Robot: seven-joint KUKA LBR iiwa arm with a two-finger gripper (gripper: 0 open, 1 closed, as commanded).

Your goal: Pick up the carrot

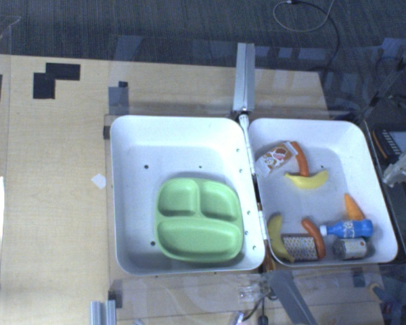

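The carrot [353, 207] is a short orange tapered piece lying in the right bin [365, 141], near its right wall and just above a blue-capped bottle [348, 229]. Nothing covers it. A pale grey part of the arm with a bit of orange, my gripper [402, 168], pokes in at the right edge of the view. It stays outside the right bin's wall, up and to the right of the carrot and well apart from it.
The right bin also holds a snack packet [276, 159], two reddish sausages [300, 158] [312, 235], a banana slice [308, 179], a banana [276, 236], a grater [300, 247] and a can [352, 248]. A green divided plate [199, 219] lies in the left bin [132, 181].
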